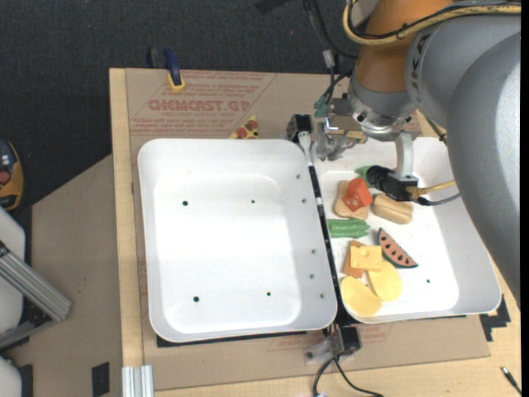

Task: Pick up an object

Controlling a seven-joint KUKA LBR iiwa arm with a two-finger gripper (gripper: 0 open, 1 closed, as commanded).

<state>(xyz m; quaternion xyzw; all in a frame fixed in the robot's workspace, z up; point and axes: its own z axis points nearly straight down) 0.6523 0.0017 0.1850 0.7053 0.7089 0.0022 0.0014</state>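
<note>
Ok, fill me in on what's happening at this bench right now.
A grey robot arm reaches in from the right, its gripper hanging over the far corner of the right bin, close to the divider between the two bins. Nothing shows between its fingers, so no pick yet. The toy food lies in the right bin: a red-orange piece, a green pod, a watermelon slice, a tan bread-like piece and yellow pieces. The left bin holds none of them.
</note>
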